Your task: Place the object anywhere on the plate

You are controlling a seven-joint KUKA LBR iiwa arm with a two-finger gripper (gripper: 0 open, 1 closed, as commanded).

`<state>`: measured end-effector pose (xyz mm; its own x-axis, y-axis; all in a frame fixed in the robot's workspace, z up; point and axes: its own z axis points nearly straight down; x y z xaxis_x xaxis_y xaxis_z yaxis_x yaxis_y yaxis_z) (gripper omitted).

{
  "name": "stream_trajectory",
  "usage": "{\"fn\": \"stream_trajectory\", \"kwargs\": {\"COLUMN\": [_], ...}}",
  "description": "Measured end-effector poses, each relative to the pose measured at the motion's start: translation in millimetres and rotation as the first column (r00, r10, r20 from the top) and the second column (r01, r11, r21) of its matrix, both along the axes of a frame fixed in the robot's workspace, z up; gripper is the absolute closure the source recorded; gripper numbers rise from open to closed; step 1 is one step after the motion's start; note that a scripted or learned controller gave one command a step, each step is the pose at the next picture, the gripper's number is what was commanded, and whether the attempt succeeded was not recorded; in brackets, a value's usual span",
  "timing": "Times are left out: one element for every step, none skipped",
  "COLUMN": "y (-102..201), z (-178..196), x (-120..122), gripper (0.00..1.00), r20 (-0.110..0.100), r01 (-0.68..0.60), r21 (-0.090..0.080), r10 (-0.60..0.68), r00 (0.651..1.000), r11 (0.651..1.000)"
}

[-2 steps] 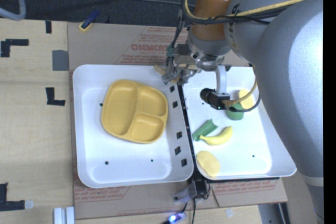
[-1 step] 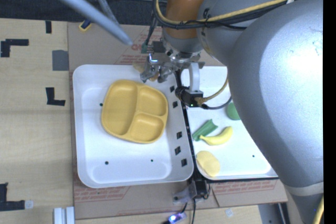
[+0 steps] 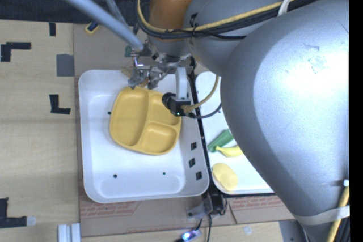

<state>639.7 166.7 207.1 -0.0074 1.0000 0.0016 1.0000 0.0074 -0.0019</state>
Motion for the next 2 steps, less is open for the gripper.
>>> {"fn": "stream_trajectory", "kwargs": {"y": [47.8, 44.4], "z": [27.0, 25.4], "x": [6.9, 6.7], "gripper": [1.0, 0.0], "r20": [0.003, 0.0], "r01": [0.001, 0.004], "r21": [0.0, -0.003], "r10": [-0.001, -0.004], "r00": [1.0, 1.0], "r11": [1.0, 1.0]}}
